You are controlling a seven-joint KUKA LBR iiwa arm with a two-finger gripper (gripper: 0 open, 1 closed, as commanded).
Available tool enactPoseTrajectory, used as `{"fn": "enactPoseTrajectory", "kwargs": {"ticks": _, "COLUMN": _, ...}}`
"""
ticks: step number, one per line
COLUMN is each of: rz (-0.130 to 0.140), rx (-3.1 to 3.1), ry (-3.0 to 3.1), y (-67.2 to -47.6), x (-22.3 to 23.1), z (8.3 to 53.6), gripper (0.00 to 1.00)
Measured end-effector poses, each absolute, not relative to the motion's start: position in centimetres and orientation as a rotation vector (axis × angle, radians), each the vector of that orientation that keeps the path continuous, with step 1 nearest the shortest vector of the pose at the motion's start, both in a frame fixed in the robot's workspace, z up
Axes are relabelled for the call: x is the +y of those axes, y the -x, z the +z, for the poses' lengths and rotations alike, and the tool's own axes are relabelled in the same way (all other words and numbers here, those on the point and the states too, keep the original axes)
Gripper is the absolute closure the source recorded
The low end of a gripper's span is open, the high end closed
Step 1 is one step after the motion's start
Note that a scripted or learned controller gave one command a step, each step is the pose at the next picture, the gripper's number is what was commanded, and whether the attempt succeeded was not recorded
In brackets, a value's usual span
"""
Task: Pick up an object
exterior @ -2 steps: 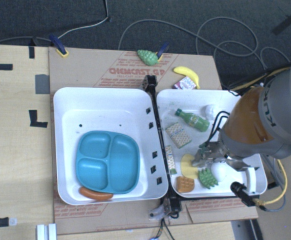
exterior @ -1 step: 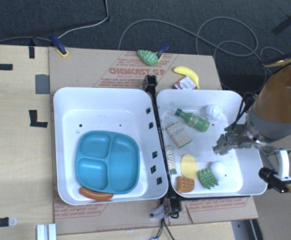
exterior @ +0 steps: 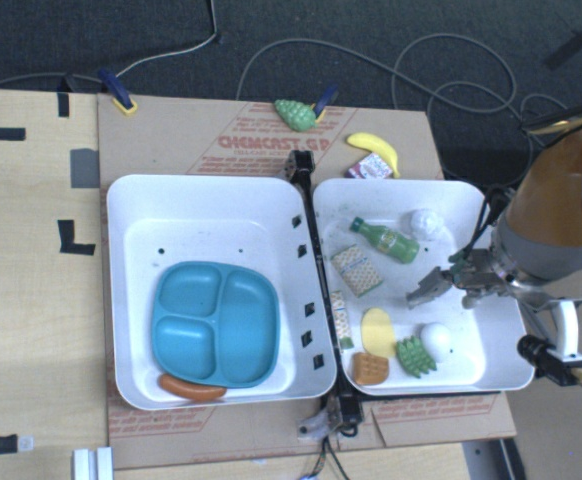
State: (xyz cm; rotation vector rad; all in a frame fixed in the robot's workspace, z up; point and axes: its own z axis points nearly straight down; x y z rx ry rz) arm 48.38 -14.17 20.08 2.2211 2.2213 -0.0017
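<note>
Green plastic bottle (exterior: 385, 241) – lying tilted in right white bin (exterior: 471, 200), white egg-shaped ball (exterior: 435, 340) near front, dark end effector (exterior: 423, 290) between them – released, grasping nothing.

I've got the arm (exterior: 546, 218) reaching in from the right, grey body with the orange band above the wrist. The wrist is bent low, pointing left. The gripper (exterior: 423, 290) hangs there with its dark fingers (exterior: 433, 282) spread apart, nothing between them.
</note>
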Motion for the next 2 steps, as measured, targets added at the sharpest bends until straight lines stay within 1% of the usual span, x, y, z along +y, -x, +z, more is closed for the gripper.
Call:
{"fn": "enactPoseTrajectory", "kwargs": {"ticks": 1, "rz": 0.003, "rx": 2.223, "ry": -2.220, "y": -48.5, "x": -10.6, "z": 8.6, "gripper": 0.00}}
{"fn": "enactPoseTrajectory", "kwargs": {"ticks": 2, "rz": 0.001, "rx": 2.218, "ry": -2.218, "y": -53.4, "x": -9.7, "z": 8.6, "gripper": 0.00}}
